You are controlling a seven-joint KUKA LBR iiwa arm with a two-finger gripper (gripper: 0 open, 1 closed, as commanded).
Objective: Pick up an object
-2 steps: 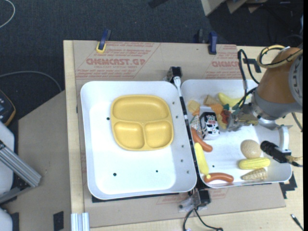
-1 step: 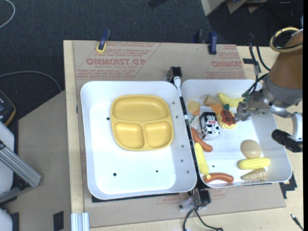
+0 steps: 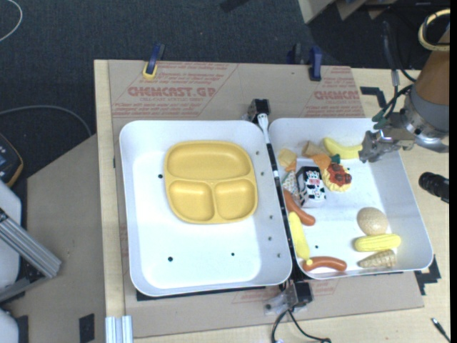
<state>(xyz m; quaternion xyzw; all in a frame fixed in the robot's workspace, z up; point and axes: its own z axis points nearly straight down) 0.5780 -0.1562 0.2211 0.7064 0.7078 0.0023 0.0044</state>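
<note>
The right bin (image 3: 407, 191) holds several toy foods. A yellow banana (image 3: 341, 147) lies at its back, beside a red and yellow piece (image 3: 338, 178) and a black-and-white block (image 3: 310, 185). A tan egg-shaped piece (image 3: 372, 220), a corn cob (image 3: 376, 243) and a pale cone (image 3: 377, 260) lie at the front right. A hot dog (image 3: 325, 264), a sausage (image 3: 300, 212) and a long yellow piece (image 3: 299, 237) lie near the front left. My gripper (image 3: 375, 147) hangs low over the back right of this bin, just right of the banana, with nothing seen in it.
The left bin (image 3: 143, 213) holds a yellow divided plate (image 3: 211, 179). The bins sit on a cardboard sheet (image 3: 214, 88) held by clamps at the back. The grey arm (image 3: 428, 113) comes in from the right above the right bin's far corner.
</note>
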